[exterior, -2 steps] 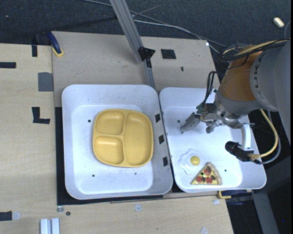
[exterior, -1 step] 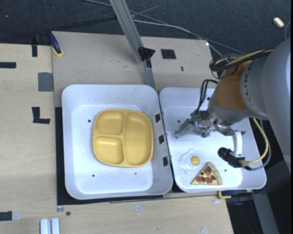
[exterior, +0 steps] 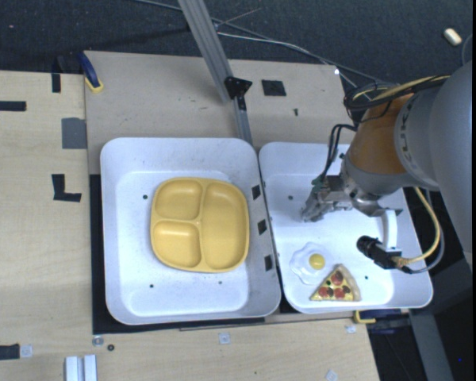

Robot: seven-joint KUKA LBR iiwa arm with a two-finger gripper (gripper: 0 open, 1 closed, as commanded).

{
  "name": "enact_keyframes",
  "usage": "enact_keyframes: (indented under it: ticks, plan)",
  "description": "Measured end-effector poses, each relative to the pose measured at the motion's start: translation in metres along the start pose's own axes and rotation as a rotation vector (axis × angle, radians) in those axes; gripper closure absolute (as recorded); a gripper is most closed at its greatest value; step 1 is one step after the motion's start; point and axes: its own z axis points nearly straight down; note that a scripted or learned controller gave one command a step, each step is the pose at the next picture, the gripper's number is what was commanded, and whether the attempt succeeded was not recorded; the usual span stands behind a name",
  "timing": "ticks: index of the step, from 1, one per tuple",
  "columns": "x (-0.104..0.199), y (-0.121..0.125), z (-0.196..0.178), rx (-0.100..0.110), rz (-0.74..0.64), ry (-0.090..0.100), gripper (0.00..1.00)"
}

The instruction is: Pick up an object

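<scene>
In the right bin a fried egg toy, white with a yellow yolk, lies near the front. A pizza slice toy with red toppings rests just in front of it, to its right. My gripper hangs over the middle of the right bin, a short way behind the egg. Nothing shows between its fingers. The arm's grey body and orange band reach in from the right.
The left bin holds a yellow divided plate with three compartments. A metal pole slants down to the gap between the bins. A black cable fitting hangs from the wrist over the right bin's right side.
</scene>
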Motion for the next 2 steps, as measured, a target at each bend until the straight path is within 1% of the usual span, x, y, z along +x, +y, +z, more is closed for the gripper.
enact_keyframes:
  ticks: [1,2]
  plan:
    - [0.001,0.001,-0.042,0.004,0.000,0.003,1.00]
    - [0.001,0.006,-0.105,0.001,0.000,0.002,1.00]
